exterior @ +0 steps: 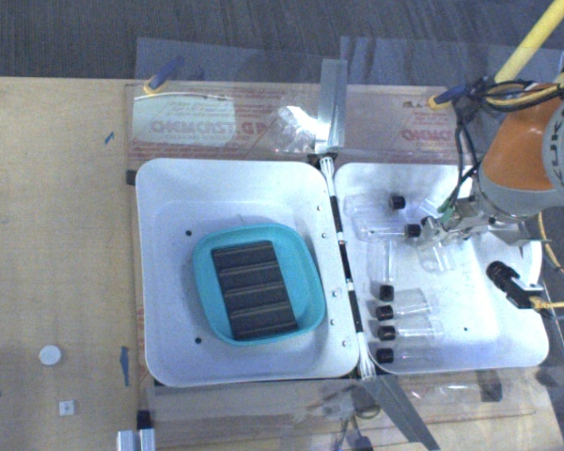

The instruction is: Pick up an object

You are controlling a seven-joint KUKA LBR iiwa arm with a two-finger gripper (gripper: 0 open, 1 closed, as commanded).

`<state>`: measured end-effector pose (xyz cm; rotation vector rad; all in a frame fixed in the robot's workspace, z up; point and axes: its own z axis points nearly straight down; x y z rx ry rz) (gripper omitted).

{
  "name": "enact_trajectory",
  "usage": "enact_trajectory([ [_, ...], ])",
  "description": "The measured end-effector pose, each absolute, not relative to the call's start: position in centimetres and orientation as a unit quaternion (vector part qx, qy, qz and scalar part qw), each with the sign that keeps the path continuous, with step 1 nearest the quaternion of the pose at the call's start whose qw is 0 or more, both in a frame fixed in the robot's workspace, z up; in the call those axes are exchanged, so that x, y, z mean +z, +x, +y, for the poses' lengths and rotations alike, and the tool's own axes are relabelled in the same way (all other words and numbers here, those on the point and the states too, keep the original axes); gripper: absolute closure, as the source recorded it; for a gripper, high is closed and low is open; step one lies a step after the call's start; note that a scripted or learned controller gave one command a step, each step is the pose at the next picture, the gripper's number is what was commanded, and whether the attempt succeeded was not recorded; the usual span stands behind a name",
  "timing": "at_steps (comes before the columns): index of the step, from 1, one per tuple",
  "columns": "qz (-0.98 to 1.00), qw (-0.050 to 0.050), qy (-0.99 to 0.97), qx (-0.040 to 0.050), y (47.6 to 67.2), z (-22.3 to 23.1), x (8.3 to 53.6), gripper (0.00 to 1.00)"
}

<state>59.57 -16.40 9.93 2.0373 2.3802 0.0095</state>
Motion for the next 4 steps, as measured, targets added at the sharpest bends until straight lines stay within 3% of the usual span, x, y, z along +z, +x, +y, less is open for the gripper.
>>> enact_trajectory([
  [1, 0.716, 0.001, 0.698, -0.0001, 63.4, -11.7, 20.9, 1.0],
  [2, 0.697, 0.001, 0.717, 0.0004, 66.3, -6.1, 20.5, 1.0],
  [3, 0.655, 0.001, 0.756, 0.0003, 66.7, -2.4, 21.6, 1.0],
  [4, 0.656, 0.003, 0.755, 0.0003, 66.8, -2.3, 22.6, 1.0],
])
